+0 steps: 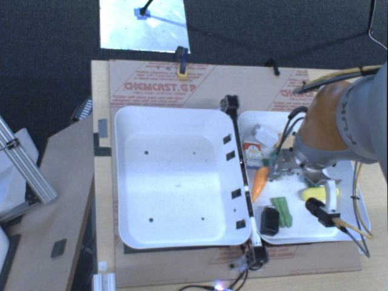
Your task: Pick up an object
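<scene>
The gripper is hanging low over the right bin, its tip lost among cables and wrist hardware, so whether it is parted or closed, or has anything in it, I cannot tell. Starting nearest the camera, a black block is lying by the front wall with a green piece just beside it, and a yellow object is sitting to their right under the arm. The orange carrot is lying just to the gripper's left and a little nearer the camera, its long axis running front to back along the bin's left wall; it looks the closest candidate. Farther back, a small printed carton and a white packet are resting near the rear
</scene>
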You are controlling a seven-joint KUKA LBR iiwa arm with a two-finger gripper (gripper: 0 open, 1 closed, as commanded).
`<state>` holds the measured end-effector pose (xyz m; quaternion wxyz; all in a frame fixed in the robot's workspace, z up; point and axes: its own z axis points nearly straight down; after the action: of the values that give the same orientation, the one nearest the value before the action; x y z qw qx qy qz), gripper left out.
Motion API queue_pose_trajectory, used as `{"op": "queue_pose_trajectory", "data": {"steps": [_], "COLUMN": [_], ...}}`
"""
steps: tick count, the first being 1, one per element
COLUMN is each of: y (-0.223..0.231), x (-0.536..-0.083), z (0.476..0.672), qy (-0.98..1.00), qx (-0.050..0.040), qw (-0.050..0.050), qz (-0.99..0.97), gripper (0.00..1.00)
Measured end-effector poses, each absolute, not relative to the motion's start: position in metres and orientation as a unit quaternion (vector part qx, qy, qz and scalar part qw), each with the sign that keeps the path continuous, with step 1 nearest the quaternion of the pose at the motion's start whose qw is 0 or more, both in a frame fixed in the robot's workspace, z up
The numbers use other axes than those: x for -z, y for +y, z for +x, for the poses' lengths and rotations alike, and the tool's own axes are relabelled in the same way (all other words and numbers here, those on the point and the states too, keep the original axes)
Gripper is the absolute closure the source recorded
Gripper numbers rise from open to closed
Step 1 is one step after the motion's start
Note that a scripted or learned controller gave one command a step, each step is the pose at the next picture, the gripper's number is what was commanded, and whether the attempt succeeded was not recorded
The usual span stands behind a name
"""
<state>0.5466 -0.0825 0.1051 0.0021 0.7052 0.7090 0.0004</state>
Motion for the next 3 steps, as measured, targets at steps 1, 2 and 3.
{"op": "queue_pose_trajectory", "data": {"steps": [1, 2, 3], "y": [-0.040, -0.030, 0.044], "x": [-0.189, -0.184, -0.323], "z": [0.537, 0.533, 0.521], "qy": [0.710, 0.709, 0.712], "qx": [-0.0038, -0.0005, -0.0079], "qw": [0.003, 0.000, 0.004], "qz": [0.704, 0.705, 0.703], "gripper": [1.00, 1.00, 1.00]}}
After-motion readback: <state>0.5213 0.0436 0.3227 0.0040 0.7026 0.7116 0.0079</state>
